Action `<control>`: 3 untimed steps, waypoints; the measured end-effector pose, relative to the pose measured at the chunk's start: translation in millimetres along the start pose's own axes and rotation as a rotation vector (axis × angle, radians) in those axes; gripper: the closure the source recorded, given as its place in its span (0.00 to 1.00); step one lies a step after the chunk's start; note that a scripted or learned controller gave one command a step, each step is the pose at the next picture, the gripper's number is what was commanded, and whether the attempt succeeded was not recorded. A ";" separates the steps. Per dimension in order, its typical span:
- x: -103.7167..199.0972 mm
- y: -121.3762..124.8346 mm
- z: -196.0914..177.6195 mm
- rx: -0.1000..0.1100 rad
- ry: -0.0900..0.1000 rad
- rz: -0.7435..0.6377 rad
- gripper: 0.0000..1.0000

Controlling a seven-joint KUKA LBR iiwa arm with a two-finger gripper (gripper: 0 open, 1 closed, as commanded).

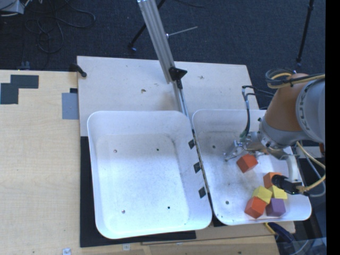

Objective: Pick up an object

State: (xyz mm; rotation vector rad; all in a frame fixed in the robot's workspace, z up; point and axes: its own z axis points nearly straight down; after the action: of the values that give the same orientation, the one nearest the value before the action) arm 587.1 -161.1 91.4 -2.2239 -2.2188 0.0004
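- The arm's metal two-finger tool (240, 149) is hanging low in the right-hand shallow white plastic bin (219, 129), close above its floor; whether it is apart or together cannot be told from this slanted view.
- A small orange-red foam cube (247, 163) is sitting just beside the tool, on the side nearer the camera; it looks to be touching or nearly touching the tool, but nothing shows it clamped.
- To do the pick well, the tool probably needs to be centred over the cube so that it straddles two opposite flat faces, going low enough to bite near mid-height before closing.
- The cube is lying turned, its corners pointing roughly along the bin's sides; being about as wide as long, it has no clear long axis, so the grip direction matters only in meeting flat faces squarely.
- Further out, a cluster of blocks is lying near the bin's near right corner: a yellow block (262, 194), an orange block (254, 207) and a purple block (275, 207), touching one another.
- The left-hand shallow white bin (101, 142) is resting beside it on the tabletop (122, 84).
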 end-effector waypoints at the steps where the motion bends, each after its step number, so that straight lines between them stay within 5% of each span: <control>1: 28.4 -39.2 -1.2 -0.002 -0.001 0.001 0.00; 2: 26.3 -39.3 -10.6 0.001 0.002 0.006 1.00; 3: 92.8 16.3 -103.4 -0.007 0.002 -0.008 1.00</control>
State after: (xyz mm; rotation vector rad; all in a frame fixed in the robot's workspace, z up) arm 603.7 -68.3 194.7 -2.2173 -2.2307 -0.0100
